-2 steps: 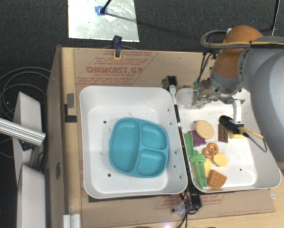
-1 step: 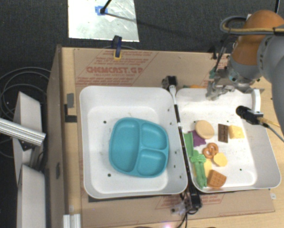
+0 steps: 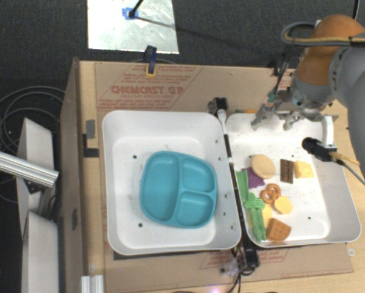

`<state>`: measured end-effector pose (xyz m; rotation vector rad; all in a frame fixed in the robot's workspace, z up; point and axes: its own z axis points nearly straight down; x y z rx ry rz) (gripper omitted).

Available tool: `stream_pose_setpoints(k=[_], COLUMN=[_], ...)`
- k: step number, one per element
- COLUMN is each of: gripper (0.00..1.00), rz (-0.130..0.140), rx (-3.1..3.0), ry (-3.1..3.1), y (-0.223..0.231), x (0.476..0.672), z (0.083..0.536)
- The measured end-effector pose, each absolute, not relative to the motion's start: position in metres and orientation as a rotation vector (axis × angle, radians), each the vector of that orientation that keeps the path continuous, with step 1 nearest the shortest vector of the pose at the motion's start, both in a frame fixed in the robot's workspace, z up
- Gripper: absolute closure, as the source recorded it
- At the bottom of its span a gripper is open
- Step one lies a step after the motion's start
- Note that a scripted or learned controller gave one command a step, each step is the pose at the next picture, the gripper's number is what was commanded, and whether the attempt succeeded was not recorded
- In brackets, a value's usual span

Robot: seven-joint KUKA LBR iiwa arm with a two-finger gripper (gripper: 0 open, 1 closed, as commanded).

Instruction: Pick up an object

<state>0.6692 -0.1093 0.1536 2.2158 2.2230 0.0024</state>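
on the left, a shallow white plastic bin point(image 3: 118, 163) carries a turquoise plastic plate with three compartments point(image 3: 177, 188), lying flat near the middle; it is broad and smooth, a poor thing for two fingers.

the shallow white right-hand bin point(image 3: 335, 206) on the table holds the likely targets, small toy foods clustered toward its left half. along its left wall lie a purple piece point(image 3: 252, 177) and a green ridged plastic strip shaped like a bean pod point(image 3: 254, 211), long and thin (probably light and a little slick, best pinched across its narrow width). beside them sit a tan round bread-like piece point(image 3: 263, 165), a small brown pretzel point(image 3: 270, 193), a yellow-orange round slice point(image 3: 283, 206) and an orange square waffle-like piece point(image 3: 278, 230) near the front edge. further right stand a dark brown chocolate-like bar point(image 3: 287, 171) touching a yellow cheese-like block point(image 3: 303, 170).

all look like hollow or foam play food: light, fairly stiff, not fragile, apt to skid on the smooth bin floor. the tan round piece stands a little apart from its neighbours and seems the easiest grip, taken across its middle from above.

the hand point(image 3: 276, 117) hovers over the far edge of the right bin, well apart from the cluster; its two fingers are spread and nothing lies between them.
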Motion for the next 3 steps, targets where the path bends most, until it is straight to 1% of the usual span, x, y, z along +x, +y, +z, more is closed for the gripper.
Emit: stream_pose_setpoints(k=[1,2,3], gripper=[0.0,1.0,1.0], rz=[-0.003,0.005,0.01], rx=[2.228,2.217,2.208], ry=[2.223,2.221,2.229], y=[-0.103,-0.103,-0.041], x=[0.589,0.594,0.58], z=[0.081,0.095,0.19])
